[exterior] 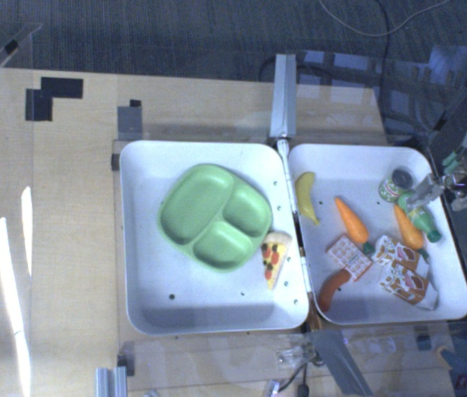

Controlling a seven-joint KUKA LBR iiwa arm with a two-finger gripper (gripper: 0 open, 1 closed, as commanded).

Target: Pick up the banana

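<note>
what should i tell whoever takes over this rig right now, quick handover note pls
Gripper: at the right bin's far right side, above the carrots and the can; whether it is open or shut cannot be told, and nothing can be seen held.
Banana: lying in the right bin against its left wall, near the divider, well apart from the gripper.
Left bin: green divided plate and a pizza slice.
Done: nothing yet; the banana is untouched.
Left: move across the bin to the banana, grasp it, lift it.
</note>
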